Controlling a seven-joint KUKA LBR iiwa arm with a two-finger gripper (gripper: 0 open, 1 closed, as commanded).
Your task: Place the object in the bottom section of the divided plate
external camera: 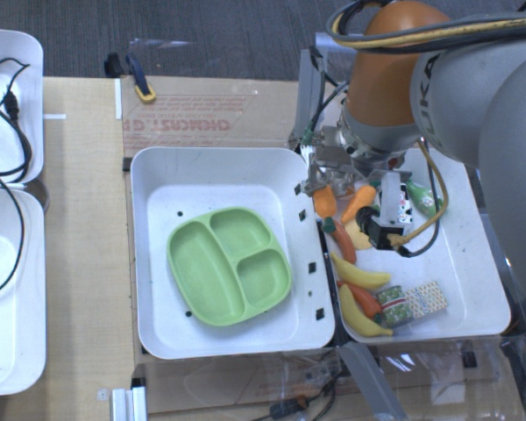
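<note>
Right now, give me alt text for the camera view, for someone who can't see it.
A grey and orange robot arm reaches into the right white bin, its tool above toy carrots and bananas. In the left white bin lies a green divided plate, nothing in its sections.

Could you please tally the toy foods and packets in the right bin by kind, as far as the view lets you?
Bananas: 2
Carrots: 3, though the arm may hide more
Patterned packet: 1
Small orange piece under the gripper: 1
Total: 7 countable
</note>
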